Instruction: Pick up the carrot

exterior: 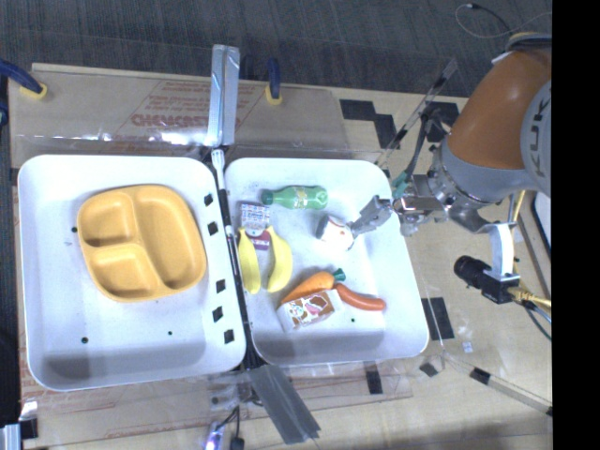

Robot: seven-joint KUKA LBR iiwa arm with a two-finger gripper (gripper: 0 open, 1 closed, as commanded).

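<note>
Right bin [398,331], near end: you've got small printed packet [309,309] touching carrot [309,286], which lies tilted, green top toward far right. Hot dog sausage [361,298] just beside carrot's top. Left of those, two bananas [262,261] side by side, small wrapped snack [254,217] at their far end. Further up, your gripper [361,223] low over bin, by a small white-and-grey object [333,230]; fingers' spread — cannot tell. Well apart from carrot. Green bottle [295,196] lying at far end. Left bin [47,345]: yellow divided plate [141,242].

carrot [307,287] in right bin [398,322], beside sausage [360,298]
</note>
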